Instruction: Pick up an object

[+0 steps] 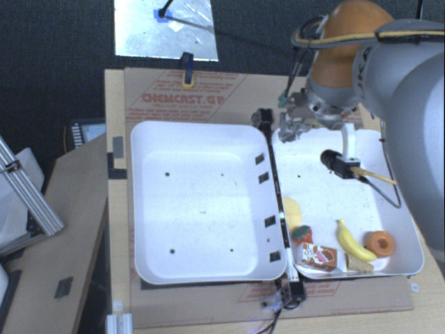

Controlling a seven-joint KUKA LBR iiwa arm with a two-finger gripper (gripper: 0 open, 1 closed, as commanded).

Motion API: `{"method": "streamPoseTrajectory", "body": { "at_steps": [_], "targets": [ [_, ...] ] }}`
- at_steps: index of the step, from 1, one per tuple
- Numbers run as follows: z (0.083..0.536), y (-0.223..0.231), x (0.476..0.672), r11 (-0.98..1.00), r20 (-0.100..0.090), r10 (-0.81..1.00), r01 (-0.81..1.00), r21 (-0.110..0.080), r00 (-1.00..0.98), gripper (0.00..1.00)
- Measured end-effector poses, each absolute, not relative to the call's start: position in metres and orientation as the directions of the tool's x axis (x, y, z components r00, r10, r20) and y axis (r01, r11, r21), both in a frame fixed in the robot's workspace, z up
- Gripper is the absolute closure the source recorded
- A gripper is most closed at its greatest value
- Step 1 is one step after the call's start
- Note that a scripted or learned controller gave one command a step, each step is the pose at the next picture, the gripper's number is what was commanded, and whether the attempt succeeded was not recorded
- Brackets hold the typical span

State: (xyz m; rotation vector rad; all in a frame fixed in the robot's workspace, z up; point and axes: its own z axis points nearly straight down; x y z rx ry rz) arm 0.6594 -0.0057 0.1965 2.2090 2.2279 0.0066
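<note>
grey gripper hangs over right bin.

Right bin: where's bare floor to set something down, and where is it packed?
Right bin: bare floor mid-bin, between the gripper at the far end and the banana. Crowded along the near edge: banana, orange ring, snack packet.

Bench bearing two white bins

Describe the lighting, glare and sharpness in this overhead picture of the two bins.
Camera view: even, soft light; the left bin looks bright, almost washed out; the foil sheet at top shows patchy glare; the arm is close and slightly blurred; the banana and small items are soft but recognisable.
</note>
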Motion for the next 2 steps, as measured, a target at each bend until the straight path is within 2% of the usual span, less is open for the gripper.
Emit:
{"method": "streamPoseTrajectory", "body": {
  "at_steps": [1, 2],
  "targets": [
    [0.183, 0.069, 0.6, 0.01, 0.002, 1.0, 1.0, -0.004, -0.01, 1.0],
    [0.184, 0.019, 0.542, -0.003, -0.001, 1.0, 1.0, -0.005, 0.003, 1.0]
  ]
}}
